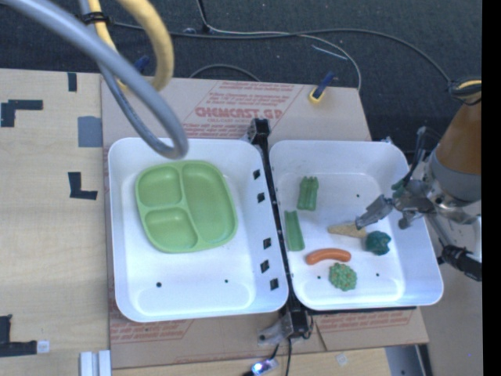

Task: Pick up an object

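Left bin (125,233) holds just a green divided plate (185,207), three compartments, sitting flat toward the back half. Nothing for the hand to do there as far as I can judge. Right bin (415,288) has the pickable stuff: a short ribbed green piece (308,193) near the back left, a long thin green stick (293,230) along the divider side, an orange sausage-shaped piece (328,255) lying flat in front of centre, a bumpy light-green clump (342,276) just in front of that, looks like toy broccoli. Further right, a tan wedge (345,229) and, just beside it, a dark teal lump (379,243). Arm (458,151) comes in over the right rim, hand (385,207) low over the right half of that bin, fingers spread apart with nothing between them. One fingertip sits right by the tan wedge's wide end, close above the teal lump; can't tell if it touches either. Progress: not picked yet, all items lie on the bin floor. Looks like the approach/descent stage, with closing and lifting left. Likeliest target is the teal lump or the wedge, my guess only. Teal lump is small, rounded, irregular, could squirt out of a two-finger pinch. The wedge lies flat and low, hard to get under.
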{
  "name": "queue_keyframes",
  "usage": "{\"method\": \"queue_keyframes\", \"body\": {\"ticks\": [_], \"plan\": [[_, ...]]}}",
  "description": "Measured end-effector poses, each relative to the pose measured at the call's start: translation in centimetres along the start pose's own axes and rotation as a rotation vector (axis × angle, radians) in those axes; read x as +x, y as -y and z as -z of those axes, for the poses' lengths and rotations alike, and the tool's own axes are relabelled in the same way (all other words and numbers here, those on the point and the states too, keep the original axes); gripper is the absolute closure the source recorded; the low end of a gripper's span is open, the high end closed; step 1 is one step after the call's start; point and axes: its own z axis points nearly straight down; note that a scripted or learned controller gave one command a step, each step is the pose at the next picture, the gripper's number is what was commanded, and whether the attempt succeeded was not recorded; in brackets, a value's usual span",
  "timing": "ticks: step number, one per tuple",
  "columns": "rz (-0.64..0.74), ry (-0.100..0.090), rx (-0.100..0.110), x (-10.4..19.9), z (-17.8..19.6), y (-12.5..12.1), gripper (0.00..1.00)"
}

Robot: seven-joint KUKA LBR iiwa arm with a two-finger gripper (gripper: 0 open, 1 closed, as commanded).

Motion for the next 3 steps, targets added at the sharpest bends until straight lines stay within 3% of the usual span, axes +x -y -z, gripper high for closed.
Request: {"method": "queue_keyframes", "body": {"ticks": [1,3], "plan": [[0.004,0.003,-0.012,0.0,0.7,-0.3,0.00],[0.005,0.002,-0.008,1.2,-10.5,-1.8,0.00]]}}
